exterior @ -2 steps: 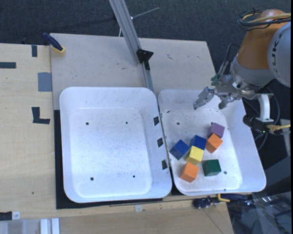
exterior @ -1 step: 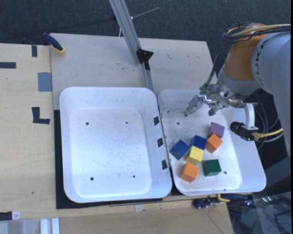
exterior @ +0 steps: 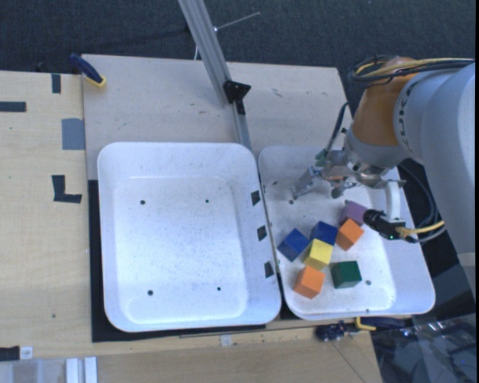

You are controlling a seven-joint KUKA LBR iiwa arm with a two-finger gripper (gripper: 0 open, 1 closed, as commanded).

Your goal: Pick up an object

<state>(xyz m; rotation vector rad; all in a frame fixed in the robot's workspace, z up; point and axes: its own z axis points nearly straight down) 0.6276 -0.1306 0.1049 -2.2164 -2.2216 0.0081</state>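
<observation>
Blocks: cluster sits in the right bin, near its front: orange block, yellow block, green block, blue block, w/ more behind. Gripper hangs over the bin's back part, nothing visibly held; grip state can't tell. Looks like approach step. Next: shift toward cluster, drop on one block. Blocks touch each other, so neighbours crowd any grab. Left bin alongside.

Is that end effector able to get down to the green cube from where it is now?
Probably yes. The green cube lies in the right bin, with nothing above it. The end effector hangs over the same bin. The yellow cube and an orange cube sit close, so finger room looks tight.
</observation>
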